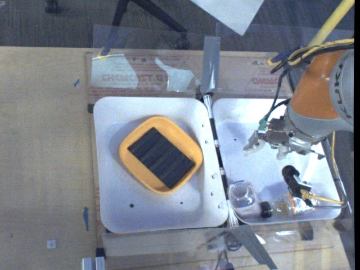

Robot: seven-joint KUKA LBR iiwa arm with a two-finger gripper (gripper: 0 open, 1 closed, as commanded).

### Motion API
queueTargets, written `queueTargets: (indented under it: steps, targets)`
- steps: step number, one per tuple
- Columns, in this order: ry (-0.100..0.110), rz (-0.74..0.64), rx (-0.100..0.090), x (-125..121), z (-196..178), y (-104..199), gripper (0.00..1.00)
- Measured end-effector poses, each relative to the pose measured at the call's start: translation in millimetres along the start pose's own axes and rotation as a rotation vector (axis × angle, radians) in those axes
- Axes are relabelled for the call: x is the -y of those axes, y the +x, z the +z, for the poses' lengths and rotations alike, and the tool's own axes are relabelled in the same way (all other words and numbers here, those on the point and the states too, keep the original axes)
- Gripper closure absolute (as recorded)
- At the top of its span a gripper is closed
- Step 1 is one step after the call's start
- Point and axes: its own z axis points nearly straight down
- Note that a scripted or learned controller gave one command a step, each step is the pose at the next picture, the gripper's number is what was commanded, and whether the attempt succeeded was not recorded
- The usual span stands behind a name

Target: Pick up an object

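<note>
Both white bins (112, 207) look like smooth, faintly glossy plastic; the orange dish (130, 161) matt plastic with a dark ribbed inset; the table (39, 151) matt wood.

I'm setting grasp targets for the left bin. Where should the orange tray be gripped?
Judging by its pose, grip the orange tray at its raised rim, the pincer coming down from above over one edge. It lies flat with a dark ribbed insert filling the middle, so the rim looks like the graspable lip.

Your gripper (254, 144) over right bin (236, 114); clear cup (242, 195) below jaws in that bin's near corner; tray (161, 153) far left, in left bin (112, 201).
</note>
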Motion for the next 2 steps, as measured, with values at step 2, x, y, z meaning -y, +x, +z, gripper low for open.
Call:
queueTargets:
  steps: [2]
  targets:
    - [-0.008,-0.083,-0.003,39.7,96.3,-92.1,0.0]
